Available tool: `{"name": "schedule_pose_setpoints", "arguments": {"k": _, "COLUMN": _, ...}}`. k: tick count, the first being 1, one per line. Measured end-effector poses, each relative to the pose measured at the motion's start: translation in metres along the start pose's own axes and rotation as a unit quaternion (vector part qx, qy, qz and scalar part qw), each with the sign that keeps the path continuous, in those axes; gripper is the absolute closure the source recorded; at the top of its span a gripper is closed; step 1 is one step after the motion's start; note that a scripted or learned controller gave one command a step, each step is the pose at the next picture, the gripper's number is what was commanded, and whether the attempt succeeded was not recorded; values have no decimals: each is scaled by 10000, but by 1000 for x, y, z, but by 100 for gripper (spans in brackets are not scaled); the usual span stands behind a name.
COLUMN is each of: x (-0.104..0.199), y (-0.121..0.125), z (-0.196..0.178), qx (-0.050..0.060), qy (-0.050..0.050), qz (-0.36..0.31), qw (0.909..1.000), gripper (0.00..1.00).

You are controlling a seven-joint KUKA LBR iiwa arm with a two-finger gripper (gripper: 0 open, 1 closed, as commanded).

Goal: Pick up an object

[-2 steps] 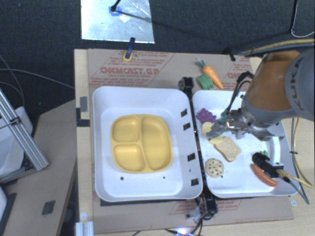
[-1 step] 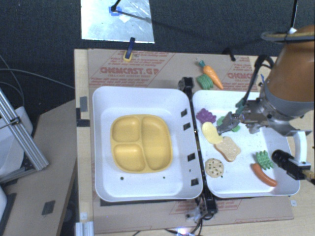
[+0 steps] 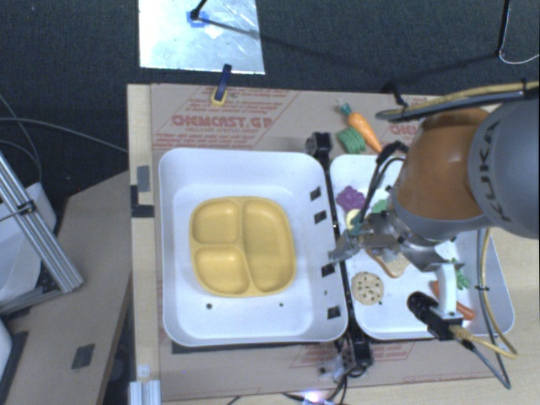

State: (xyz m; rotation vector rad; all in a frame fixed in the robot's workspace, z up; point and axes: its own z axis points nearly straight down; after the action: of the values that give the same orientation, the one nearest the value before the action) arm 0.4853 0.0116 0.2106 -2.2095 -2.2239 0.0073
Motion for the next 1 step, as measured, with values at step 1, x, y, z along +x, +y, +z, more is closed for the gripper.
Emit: {"name": "schedule_pose_setpoints", "arguments": {"k": 1, "x": -42, "y": 1, "z": 28, "qx": -27, "qy": -12, "qz": 50, "qw": 10000, "gripper": 0}}
